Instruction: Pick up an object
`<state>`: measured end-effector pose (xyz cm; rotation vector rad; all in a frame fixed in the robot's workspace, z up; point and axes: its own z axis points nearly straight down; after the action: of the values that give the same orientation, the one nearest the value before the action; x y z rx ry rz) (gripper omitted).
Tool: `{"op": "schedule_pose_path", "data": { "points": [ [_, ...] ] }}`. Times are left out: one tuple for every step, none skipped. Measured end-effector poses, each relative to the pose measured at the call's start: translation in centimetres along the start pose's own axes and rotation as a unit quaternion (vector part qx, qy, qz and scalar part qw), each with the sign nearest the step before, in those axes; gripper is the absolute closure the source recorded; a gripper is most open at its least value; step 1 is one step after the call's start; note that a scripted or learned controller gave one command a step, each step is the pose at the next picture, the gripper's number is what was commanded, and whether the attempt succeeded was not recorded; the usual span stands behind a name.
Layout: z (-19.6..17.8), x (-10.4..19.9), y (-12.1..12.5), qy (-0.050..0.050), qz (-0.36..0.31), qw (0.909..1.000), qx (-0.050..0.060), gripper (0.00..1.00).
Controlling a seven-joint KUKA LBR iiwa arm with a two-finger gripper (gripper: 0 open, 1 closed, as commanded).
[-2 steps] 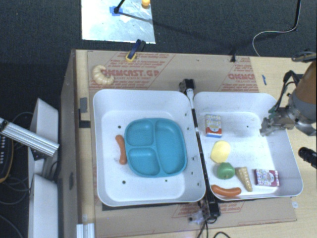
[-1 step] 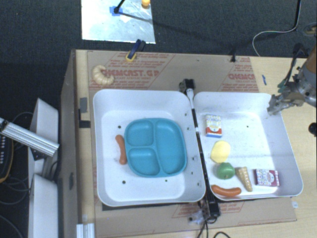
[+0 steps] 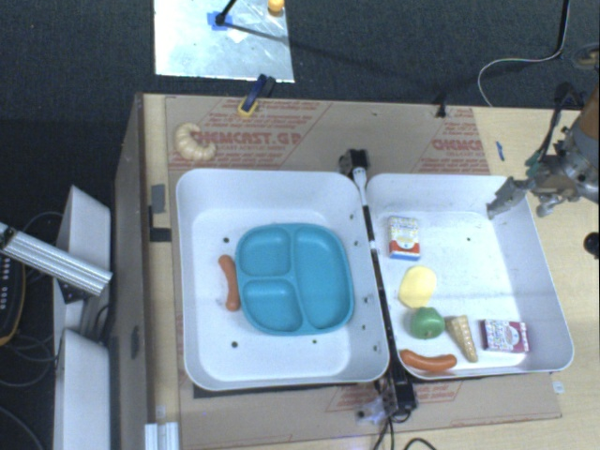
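a: where is the grey two-finger end effector (image 3: pixel 511 200)?

b: at the right edge of the desk (image 3: pixel 281 137), over the far right rim of the right shallow white plastic bin (image 3: pixel 525 279). it hangs above the bin wall, apart from everything inside. whether it is apart or together i cannot tell; the tip is too small and blurred, and nothing can be made out in it.

a: what lies in that bin?

b: a small red and white carton (image 3: pixel 404 236) near the far left corner. nearer, by the left wall, a yellow lemon-shaped toy (image 3: pixel 418 286), and touching it on the near side a round green toy fruit (image 3: pixel 427 322). just beside the green one is a beige ribbed cone (image 3: pixel 461 336), and right of the cone a red and white printed packet (image 3: pixel 503 336) near the near right corner. an orange-red toy sausage (image 3: pixel 427 362) lies along the near wall, below the green fruit.

a: and the left white bin (image 3: pixel 202 279)?

b: a blue plastic tray with three compartments (image 3: pixel 293 277) sits in its middle. a second orange toy sausage (image 3: pixel 230 281) lies just beside the tray's left edge, lengthwise.

a: anything on the desk itself?

b: a pale, curled ribbed toy (image 3: pixel 194 141) near the far left corner, and a yellow and dark blue tool (image 3: pixel 255 95) at the far edge.
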<state>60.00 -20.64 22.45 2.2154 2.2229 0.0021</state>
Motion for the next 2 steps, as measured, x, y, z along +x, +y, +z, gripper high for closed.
{"op": "schedule_pose_path", "data": {
  "points": [
    [9.4, 3.6, -4.2, 0.001, 0.001, 1.0, 0.002, 0.0],
    [6.8, 2.4, 5.9, 0.0, 0.0, 1.0, -0.001, 0.0]
  ]
}}
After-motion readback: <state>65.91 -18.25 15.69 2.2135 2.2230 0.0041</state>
